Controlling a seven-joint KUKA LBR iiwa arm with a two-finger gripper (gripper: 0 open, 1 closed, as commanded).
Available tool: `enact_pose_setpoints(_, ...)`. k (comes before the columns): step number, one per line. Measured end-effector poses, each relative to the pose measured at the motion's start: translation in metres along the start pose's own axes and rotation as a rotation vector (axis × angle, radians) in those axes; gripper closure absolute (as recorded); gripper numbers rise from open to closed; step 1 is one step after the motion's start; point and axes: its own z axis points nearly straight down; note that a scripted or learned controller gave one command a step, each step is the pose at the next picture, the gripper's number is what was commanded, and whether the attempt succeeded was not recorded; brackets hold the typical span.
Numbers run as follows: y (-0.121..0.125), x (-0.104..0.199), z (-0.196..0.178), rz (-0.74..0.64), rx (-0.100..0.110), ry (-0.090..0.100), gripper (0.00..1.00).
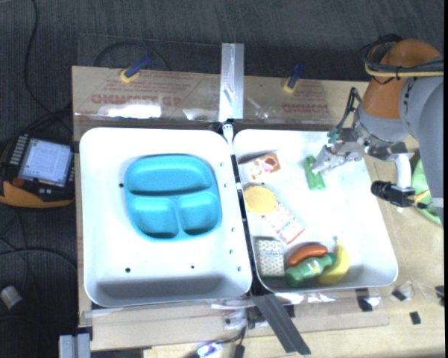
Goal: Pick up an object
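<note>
The tabletop carries two white bins. The left bin holds a blue divided tray. The right bin holds small items: a green block near its far edge, a yellow disc, and a crowded heap at the near edge where an orange piece overlaps green and yellow ones. The arm is cut off at the right. The end effector sits just beside the green block; whether its grip is apart or together I cannot tell.
</note>
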Motion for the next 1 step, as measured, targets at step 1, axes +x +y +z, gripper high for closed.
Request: enact_pose_setpoints(1,0.0000,0.0000,0.0001,0.000,0.000,0.000,0.00)
